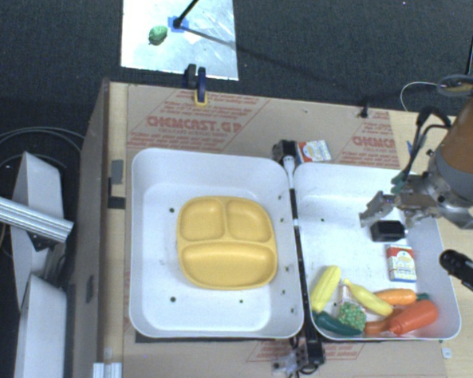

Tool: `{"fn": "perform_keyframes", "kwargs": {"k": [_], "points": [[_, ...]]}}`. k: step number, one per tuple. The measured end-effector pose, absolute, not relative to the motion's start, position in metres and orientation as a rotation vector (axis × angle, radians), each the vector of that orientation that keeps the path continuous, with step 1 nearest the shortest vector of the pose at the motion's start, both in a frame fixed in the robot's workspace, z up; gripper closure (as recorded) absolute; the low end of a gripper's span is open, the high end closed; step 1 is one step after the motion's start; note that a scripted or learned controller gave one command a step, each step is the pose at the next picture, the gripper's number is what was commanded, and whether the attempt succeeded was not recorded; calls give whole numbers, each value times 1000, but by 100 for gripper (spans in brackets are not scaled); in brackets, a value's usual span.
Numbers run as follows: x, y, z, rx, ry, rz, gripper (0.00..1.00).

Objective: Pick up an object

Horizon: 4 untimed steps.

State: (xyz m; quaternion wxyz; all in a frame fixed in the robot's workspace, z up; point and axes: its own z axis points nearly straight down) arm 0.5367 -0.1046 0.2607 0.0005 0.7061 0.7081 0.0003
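Two white bins sit side by side on the bench. The left bin (149, 243) carries a yellow divided plate (226, 242) square in its middle. The right bin (344, 200) has its load crowded into the near edge and near right corner. The arm (469, 150) comes in over that bin's right edge, and the gripper (389, 208) hangs above the bin's right-hand half, toward the far side; whether it is released or clenched, I cannot tell. Directly below its tip lies a small black block (387, 230), close under it, though contact cannot be judged. Just nearer along the right edge lies a red-and-white box (401, 264). Then the toy food: an orange carrot (411, 317) in the corner, a yellow banana (369, 298), a corn cob (325, 288) and a green broccoli (352, 317) at the near edge.
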Motion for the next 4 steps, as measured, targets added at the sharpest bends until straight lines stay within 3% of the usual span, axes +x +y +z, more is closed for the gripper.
{"fn": "perform_keyframes", "kwargs": {"k": [1, 2, 3, 4], "points": [[566, -168, 258, 2219, 2221, 0, 0], [600, -183, 211, 2219, 2222, 0, 0], [597, -197, 103, 2215, 2216, 3, 0], [584, -191, 211, 2214, 2221, 4, 0]]}}
